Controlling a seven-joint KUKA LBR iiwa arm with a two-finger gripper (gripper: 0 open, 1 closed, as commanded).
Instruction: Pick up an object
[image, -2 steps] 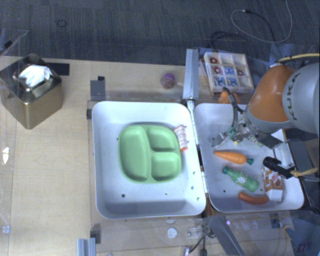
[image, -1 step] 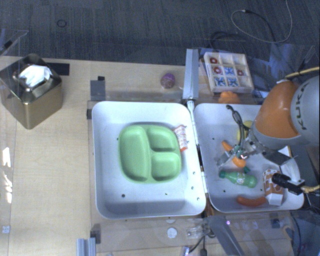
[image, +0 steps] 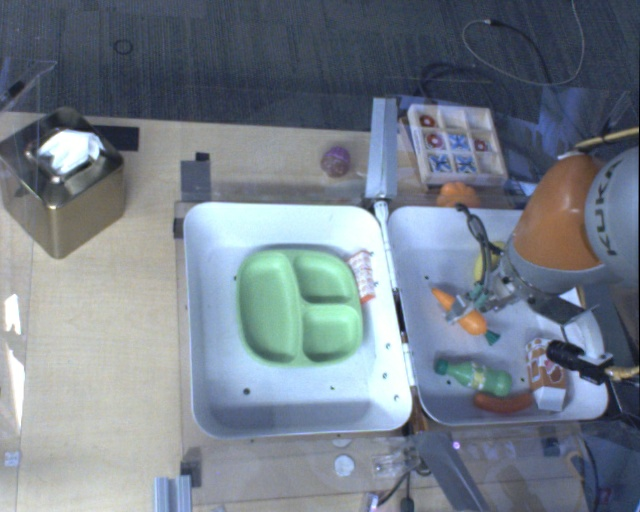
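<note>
My gripper (image: 476, 302) is low in the right bin (image: 430, 240), reaching in from the right under the arm's orange band (image: 560, 225). It sits right over a small orange piece (image: 472, 322) and next to an orange carrot-like piece (image: 443, 297); whether it touches either is unclear. A teal bit (image: 493, 338) lies just below it. Nearer the front lie a green bottle (image: 476, 376), a red sausage (image: 504, 403) and a brown-and-white packet (image: 546, 372). A yellow piece (image: 480, 264) shows beside the wrist.
The left bin (image: 215, 390) holds a green divided plate (image: 300, 305) and a small red-and-white packet (image: 362, 275) by its right wall. Behind the bins stand a tic-tac-toe board (image: 458, 143), a purple ball (image: 336, 160) and a gold box (image: 62, 190) at far left.
</note>
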